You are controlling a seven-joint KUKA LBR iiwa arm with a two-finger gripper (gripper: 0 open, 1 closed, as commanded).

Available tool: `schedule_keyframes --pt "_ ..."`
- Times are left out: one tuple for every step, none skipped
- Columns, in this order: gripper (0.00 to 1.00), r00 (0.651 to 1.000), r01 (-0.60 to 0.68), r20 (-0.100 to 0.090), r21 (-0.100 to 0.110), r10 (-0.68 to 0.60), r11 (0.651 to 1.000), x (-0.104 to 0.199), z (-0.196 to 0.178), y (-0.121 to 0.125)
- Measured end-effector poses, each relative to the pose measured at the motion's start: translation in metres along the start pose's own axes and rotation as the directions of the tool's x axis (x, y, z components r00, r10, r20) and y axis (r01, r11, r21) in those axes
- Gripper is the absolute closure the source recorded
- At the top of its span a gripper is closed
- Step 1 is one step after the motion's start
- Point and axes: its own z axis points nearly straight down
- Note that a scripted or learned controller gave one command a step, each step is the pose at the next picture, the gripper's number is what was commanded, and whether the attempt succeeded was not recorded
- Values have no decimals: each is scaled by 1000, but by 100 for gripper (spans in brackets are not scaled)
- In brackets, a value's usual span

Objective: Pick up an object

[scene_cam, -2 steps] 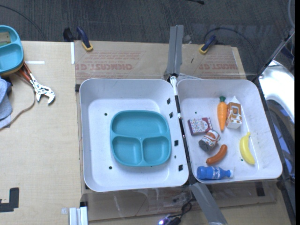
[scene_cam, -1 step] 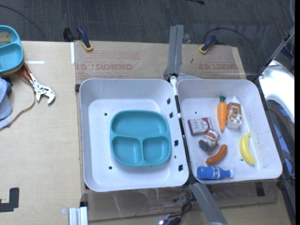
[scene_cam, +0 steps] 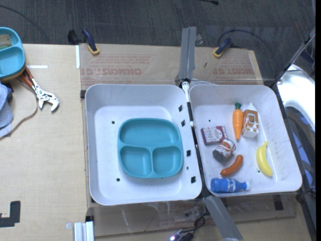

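Approach step pending; gripper state cannot be told; next move requires descent over the carrot [scene_cam: 237, 121] in the right bin [scene_cam: 286, 134].

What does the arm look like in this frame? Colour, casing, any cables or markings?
The arm comes in at the view's right edge, beside the right bin. It has a pale grey, smooth, rounded casing with a glossy highlight. Below that, a darker curved part runs along the bin's right rim. It is too blurred to make out markings or cables.
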Motion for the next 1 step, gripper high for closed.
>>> schedule_keyframes --pt "100 1000 1 3 7 -1 1000 1 -8 -3"
